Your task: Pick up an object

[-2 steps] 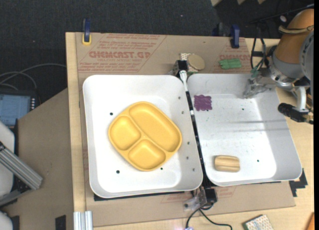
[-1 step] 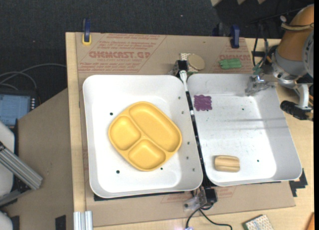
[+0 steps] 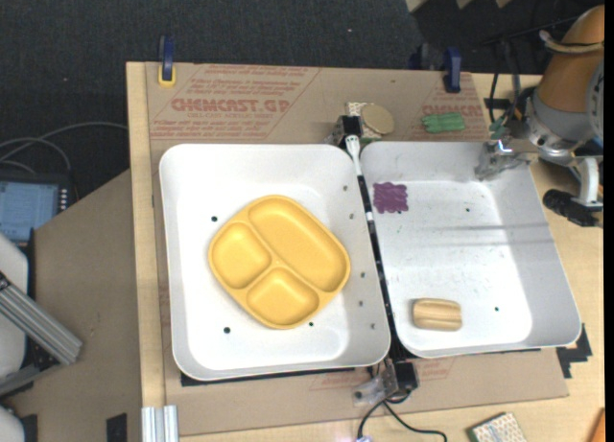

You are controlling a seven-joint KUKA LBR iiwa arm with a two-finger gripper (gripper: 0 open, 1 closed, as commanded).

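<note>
**benchwatcher:** In the left bin (image 3: 182, 239) there's a yellow divided plate (image 3: 278, 260), three compartments, sitting pretty much in the middle and turned at a bit of an angle. The right bin (image 3: 537, 267) has two things: a purple scrubby-looking piece (image 3: 390, 197) up near its top-left corner, close to the seam between the bins, and a tan bread-roll-shaped object (image 3: 436, 314) down near the front edge. Those two are well apart from each other.

**kuka_fan:** And the arm?

**benchwatcher:** The arm (image 3: 576, 76) sits at the far right, grey with the orange bit showing up top. The gripper (image 3: 497, 154) is over the top-right corner of the right bin, right about at the rim. It's small and kind of washed out against the white, so whether the fingers are spread or closed, one honestly cannot tell. Nothing visible between them either way. It's well away from both the roll and the purple piece.

**kuka_fan:** Anything outside the bins?

**benchwatcher:** Yeah, on the cardboard-covered tabletop (image 3: 240, 104) behind the bins there's a green object (image 3: 442, 124) just beyond the right bin, and a round tan disc (image 3: 376, 121) near where the two bins meet. Blue clamps (image 3: 167, 55) pin the cardboard at the back edge.
</note>
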